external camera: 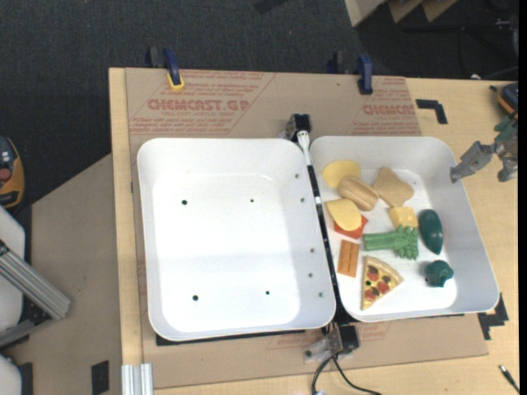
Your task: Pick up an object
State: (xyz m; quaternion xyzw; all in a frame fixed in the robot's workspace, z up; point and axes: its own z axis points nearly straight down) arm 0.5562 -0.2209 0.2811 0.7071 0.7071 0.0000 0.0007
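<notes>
The right white bin point(473, 299) holds several toy foods. Among them are a yellow round piece point(341, 172), a tan bun point(358, 192), a tan bread piece point(392, 188), a yellow and red wedge point(346, 217), a small yellow chunk point(402, 216), a green stalk point(395, 241), a dark green pepper point(431, 230), a teal lump point(439, 273), a pizza slice point(379, 281) and an orange strip point(348, 258). My gripper point(481, 171) hangs at the view's right edge, over the bin's far right rim. It is open with nothing between its fingers and sits apart from all the toys.
The left white bin point(156, 163) sits beside the right one and shares a middle wall with it. Both rest on a cardboard sheet point(206, 97) held by two blue clamps point(171, 62) at the back. Cables and a connector point(338, 344) lie at the front edge.
</notes>
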